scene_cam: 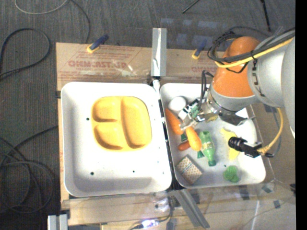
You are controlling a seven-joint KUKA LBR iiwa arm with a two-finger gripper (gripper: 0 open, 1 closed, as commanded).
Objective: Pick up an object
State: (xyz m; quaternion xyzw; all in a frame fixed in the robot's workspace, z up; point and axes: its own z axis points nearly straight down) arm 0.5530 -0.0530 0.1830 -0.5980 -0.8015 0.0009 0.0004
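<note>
My claw (189, 119) hangs over the right white bin (259, 174); I cannot tell its state. The long orange plastic carrot (193, 139) lies just below it, running diagonally toward lower right.

The arm (278, 75) is pale grey and rounded, with a glossy orange band (235, 68) above the wrist; black and yellow cables (249, 51) loop over that band.

faint reddish printed lettering runs across the brown cardboard sheet (103, 63) in the upper left of the frame, above the left white bin (72, 176); it is too washed out to make out any word.
</note>
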